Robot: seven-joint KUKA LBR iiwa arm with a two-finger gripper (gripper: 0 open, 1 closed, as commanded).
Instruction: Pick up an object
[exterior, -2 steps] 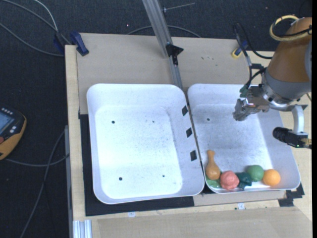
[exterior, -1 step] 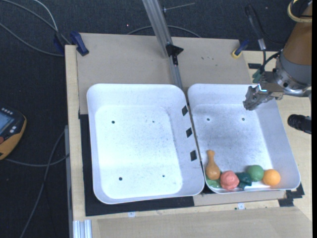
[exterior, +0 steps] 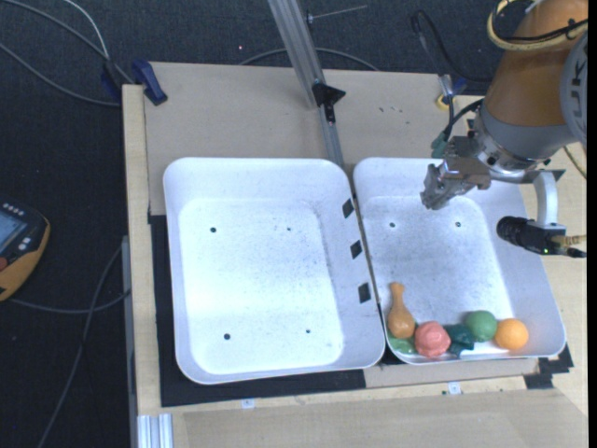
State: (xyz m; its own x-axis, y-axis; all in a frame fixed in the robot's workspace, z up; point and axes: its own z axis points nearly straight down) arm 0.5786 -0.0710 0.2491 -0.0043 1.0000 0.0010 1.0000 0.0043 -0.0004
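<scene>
Tool (exterior: 437, 194) hangs above the right bin (exterior: 522, 278), holding nothing; its finger spread cannot be told.

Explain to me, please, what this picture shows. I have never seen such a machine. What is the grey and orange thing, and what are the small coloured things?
One camera looks down at a slant on a bench. The grey and orange thing is a robot arm reaching in from the right. Its gripper hangs over the far part of the right bin, with nothing seen between its fingers. Small toys lie along that bin's near edge: an orange bottle shape, a pink ball, a green ball and an orange ball. The left bin stands beside it.
</scene>
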